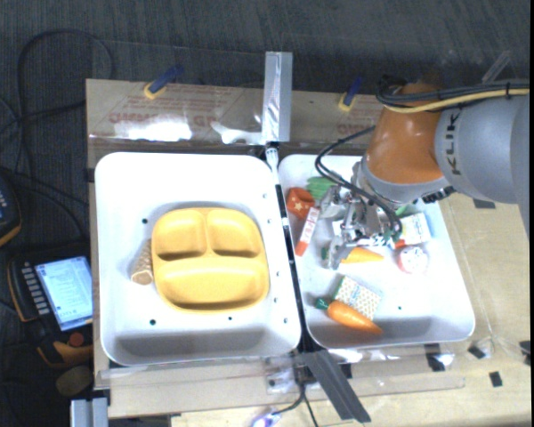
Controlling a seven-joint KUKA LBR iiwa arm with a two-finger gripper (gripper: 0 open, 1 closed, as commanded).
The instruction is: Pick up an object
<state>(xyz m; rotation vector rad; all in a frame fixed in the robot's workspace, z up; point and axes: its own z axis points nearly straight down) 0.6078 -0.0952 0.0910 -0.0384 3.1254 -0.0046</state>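
The right bin (445, 314) holds a scatter of small toy foods. A carrot (350, 315), orange with a green top at its left end, lies flat near the front wall. Just behind it rests a small patterned packet (358, 295), tilted. A yellow-orange wedge (365, 256) lies at the middle. A red tomato-like piece (299, 203) sits far left, a red-and-white stick (305, 231) beside it, and a round red-rimmed piece (411, 258) lies to the right

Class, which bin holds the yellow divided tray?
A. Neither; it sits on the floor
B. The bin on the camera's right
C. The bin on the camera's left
C: the yellow divided tray lies in the left bin, while the hand works over the right bin.
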